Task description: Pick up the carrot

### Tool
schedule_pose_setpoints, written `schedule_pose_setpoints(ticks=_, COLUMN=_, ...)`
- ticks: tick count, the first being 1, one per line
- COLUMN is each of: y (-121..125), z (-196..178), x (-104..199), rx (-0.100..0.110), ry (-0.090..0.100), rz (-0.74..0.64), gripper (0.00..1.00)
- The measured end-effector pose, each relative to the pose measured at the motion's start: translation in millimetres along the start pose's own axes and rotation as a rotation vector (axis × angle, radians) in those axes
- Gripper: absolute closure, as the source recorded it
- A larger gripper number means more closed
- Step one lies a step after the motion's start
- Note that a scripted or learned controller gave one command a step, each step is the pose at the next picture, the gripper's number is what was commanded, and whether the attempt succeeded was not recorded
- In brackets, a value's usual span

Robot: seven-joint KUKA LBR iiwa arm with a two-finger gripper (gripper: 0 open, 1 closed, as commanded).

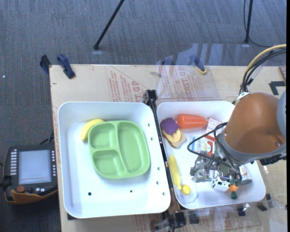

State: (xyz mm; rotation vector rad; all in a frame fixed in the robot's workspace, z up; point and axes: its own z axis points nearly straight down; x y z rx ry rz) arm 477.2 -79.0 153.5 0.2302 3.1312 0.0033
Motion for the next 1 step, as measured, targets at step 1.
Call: schedule_pose_setpoints(ticks=1, y=-0.3, z=1.2, x=0.7, rx=0.0, ry=0.003, rz=0.001, gripper=0.0)
